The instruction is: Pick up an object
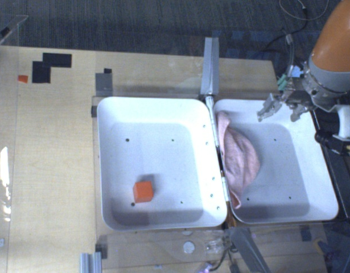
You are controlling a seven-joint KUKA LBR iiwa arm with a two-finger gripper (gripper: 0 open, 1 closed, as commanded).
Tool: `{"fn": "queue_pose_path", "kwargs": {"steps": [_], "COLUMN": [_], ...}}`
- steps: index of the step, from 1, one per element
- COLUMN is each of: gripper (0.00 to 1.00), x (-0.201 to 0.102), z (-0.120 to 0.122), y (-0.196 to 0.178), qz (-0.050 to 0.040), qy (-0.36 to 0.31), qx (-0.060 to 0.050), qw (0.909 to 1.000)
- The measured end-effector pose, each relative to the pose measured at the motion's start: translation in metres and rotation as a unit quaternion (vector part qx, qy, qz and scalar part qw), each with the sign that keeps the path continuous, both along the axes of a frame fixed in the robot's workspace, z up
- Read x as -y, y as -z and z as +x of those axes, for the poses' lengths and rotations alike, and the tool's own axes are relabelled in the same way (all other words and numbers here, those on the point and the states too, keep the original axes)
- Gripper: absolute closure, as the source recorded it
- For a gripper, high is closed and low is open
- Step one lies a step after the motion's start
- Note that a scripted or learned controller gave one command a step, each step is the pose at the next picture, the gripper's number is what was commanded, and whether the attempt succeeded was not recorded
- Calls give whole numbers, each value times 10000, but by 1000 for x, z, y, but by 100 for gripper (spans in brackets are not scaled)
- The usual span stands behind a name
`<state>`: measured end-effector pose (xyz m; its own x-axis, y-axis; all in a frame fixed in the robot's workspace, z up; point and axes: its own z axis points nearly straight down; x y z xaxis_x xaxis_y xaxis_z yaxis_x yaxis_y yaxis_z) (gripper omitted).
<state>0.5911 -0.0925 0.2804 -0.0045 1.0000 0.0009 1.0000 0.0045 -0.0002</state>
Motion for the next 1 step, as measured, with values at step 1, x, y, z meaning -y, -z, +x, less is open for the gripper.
{"fn": "queue_pose_path", "kwargs": {"steps": [1], "gripper": [0], "x": [18], "z": [3], "y": [137], "qz": [-2], "qy": [-285], "qx": [3], "qw": [9996]}}
